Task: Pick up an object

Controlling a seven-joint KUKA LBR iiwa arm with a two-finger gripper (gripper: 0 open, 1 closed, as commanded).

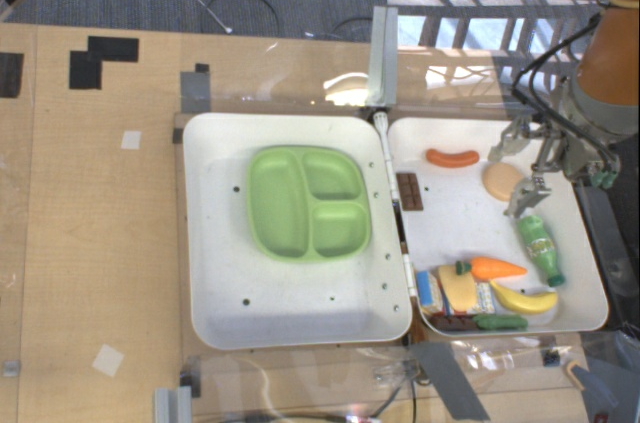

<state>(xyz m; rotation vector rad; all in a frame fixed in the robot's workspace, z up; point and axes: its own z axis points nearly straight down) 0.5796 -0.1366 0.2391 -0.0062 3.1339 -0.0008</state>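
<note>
Objects for picking lie in the right bin (pixel 590 241): a sausage (pixel 452 157) near the far wall, a tan bun (pixel 502 180) just right of it, a green bottle (pixel 539 249) lying along the right side, and at the near edge a crowded heap with a carrot (pixel 497 268), a banana (pixel 527 299), a cheese wedge (pixel 459 289) and a few smaller pieces too tangled to name; a brown bar (pixel 407 191) sits by the divider. The left bin (pixel 215 211) holds a green tray (pixel 306 202) with three compartments. The arm (pixel 610 71) comes in from the right, and the gripper (pixel 530 173) hangs over the far right part of the right bin, its fingers (pixel 527 196) spread, with nothing between them. One fingertip points down close to the bun's right edge and just above the bottle's cap end; whether it touches either I cannot tell. This looks like the approach step, with no grasp made yet. The likeliest target seems to be the bun or the bottle. The next move calls for centring the jaws over one of them, descending until the fingers straddle it, and closing; the bun is rounded and may slip, and the bottle would roll unless taken across its narrow width
</note>
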